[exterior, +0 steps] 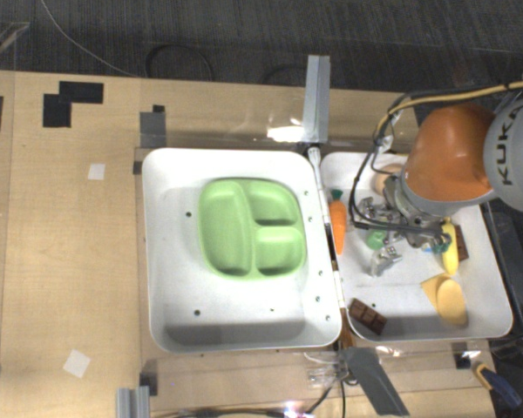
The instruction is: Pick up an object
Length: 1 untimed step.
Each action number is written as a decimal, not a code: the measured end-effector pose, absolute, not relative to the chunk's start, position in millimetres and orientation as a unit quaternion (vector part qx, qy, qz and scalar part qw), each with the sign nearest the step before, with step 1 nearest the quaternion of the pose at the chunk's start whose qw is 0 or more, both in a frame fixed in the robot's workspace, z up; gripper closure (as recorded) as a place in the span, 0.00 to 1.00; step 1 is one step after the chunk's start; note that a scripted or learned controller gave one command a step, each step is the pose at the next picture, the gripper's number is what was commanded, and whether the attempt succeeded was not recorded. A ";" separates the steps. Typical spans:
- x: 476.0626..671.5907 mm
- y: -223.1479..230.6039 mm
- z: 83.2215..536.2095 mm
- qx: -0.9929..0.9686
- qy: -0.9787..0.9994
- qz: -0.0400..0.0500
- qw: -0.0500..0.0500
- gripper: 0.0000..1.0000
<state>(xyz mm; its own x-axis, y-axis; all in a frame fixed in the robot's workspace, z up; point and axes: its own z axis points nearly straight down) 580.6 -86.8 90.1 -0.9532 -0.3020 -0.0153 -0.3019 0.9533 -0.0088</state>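
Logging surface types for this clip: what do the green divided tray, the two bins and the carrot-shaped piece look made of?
Green divided tray: likely moulded plastic, matte, with soft rounded compartment edges. Left bin and right bin: white, smooth, faintly glossy, probably plastic; small dark holes dot the left one's floor. Carrot-shaped piece: uniform orange with a green tip, looks like toy plastic, though too small to be sure.

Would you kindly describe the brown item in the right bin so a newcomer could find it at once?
Look at the right bin, under the arm. In its near-left corner, by the divider, lies the brown block. It is dark, flat and rectangular, unlike the yellow piece and the carrot.
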 end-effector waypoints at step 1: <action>580.5 -85.9 89.9 -0.136 0.991 -0.002 0.007 0.00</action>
